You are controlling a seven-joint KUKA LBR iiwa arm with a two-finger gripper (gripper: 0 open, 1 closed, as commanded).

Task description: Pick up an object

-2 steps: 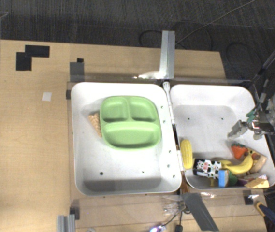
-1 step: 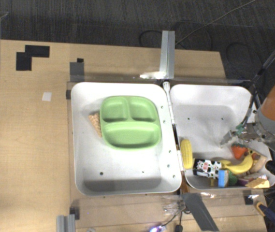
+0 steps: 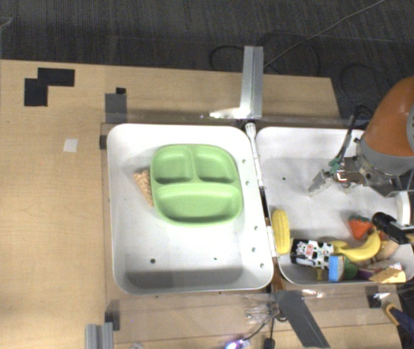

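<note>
Wooden bench, two white bins side by side, dark carpet behind. Nearest, the right bin's (image 3: 294,158) front edge has all the toys bunched up: corn (image 3: 281,230), a cow-print thing (image 3: 311,252), a banana (image 3: 361,249) and some small bits, so any pick probably happens there. Left bin (image 3: 126,217) holds a green tray (image 3: 195,182) lying over something tan (image 3: 143,186), likely covering most of it. Further back, the gripper (image 3: 328,181) sits over the right bin's bare floor with fingers spread, nothing between them, well apart from the toys.
</note>
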